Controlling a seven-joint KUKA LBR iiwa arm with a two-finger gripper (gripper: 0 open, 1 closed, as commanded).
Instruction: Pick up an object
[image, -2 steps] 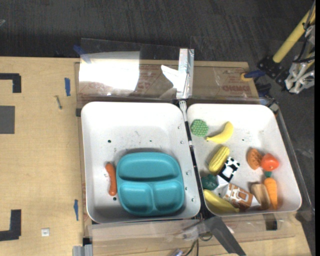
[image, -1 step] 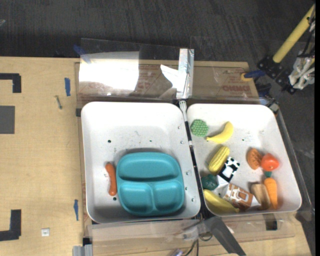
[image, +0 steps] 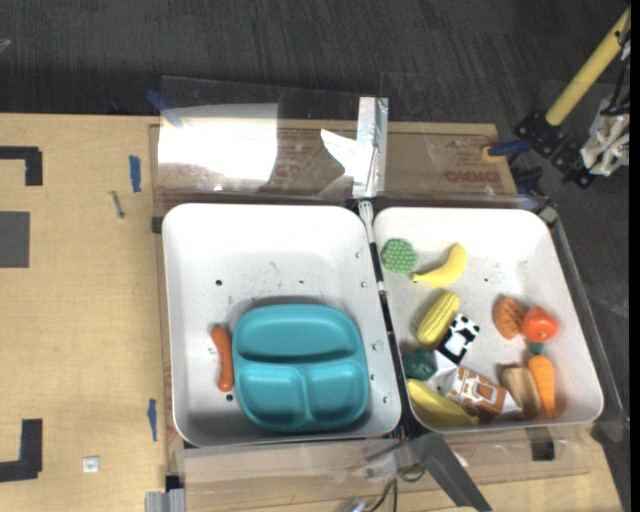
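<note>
Left bin (image: 200, 250), toward table's left: teal divided plate (image: 300, 365) by near wall, orange sausage (image: 224, 357) just beside plate's left rim. Right bin (image: 500, 235): green ball (image: 399, 255) touching banana (image: 445, 265); below these, corn cob (image: 437, 315), checkered cube (image: 459, 338), tomato (image: 539, 325), carrot (image: 542, 385), carton (image: 478, 392).

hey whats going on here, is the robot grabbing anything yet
Nothing is being handled at this moment. Two white bins sit side by side on the bench. The left bin holds a teal divided tray with an orange hot dog lying beside it. The right bin holds a pile of toy food: a banana, an ear of corn, a green round piece, a tomato, a carrot and a small carton. All of it lies untouched, so the pick has not begun.
</note>
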